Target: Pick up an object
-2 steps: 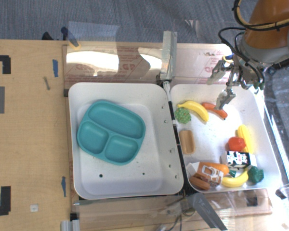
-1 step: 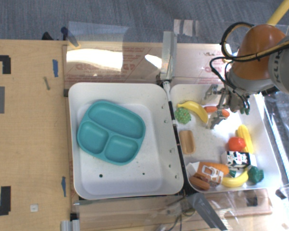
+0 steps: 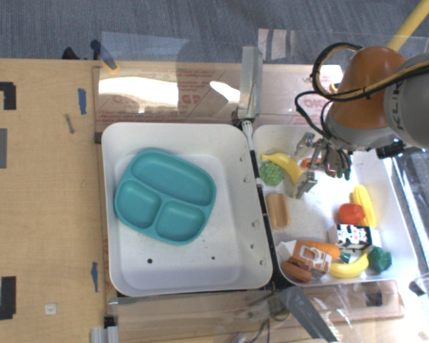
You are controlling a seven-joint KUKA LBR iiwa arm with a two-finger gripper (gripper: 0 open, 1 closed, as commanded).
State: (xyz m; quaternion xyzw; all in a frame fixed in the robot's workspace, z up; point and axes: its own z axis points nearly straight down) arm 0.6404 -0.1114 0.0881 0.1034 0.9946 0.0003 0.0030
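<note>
Gripper (image 3: 316, 168) hangs low in the right bin (image 3: 390, 191), just right of the banana (image 3: 286, 166), which lies near the bin's upper-left corner with a green piece (image 3: 271, 175) touching it. Fingers look spread with nothing between them. To grab well, I'd centre over the banana's middle and straddle it across its narrow width, clear of the green piece

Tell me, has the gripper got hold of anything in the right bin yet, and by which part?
Nothing is held. The two-finger gripper hangs open above the shallow white right bin, with bare floor between its fingers; the yellow toy banana lies just beside it.
</note>
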